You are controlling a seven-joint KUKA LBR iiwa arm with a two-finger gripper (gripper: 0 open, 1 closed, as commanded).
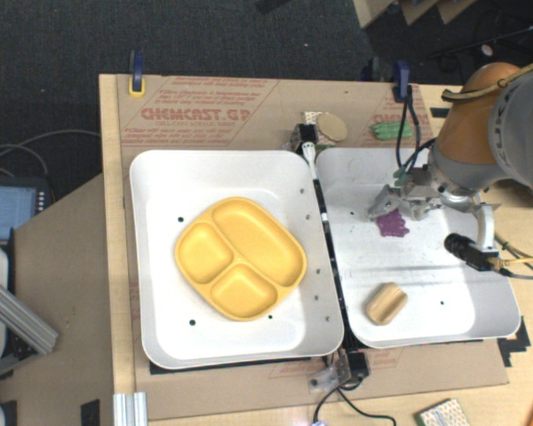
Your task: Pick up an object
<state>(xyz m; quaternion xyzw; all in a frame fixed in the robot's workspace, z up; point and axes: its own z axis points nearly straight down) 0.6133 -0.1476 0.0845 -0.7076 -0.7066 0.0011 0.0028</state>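
Purple object (393, 225) sits in the right bin (480, 322), upper middle, just under the gripper (398, 201) | gripper hovers touching-close above it, grip state: cannot tell | tan block (386, 303) lies nearer the front edge, well apart | left bin (151, 238) carries yellow divided tray (240, 257)
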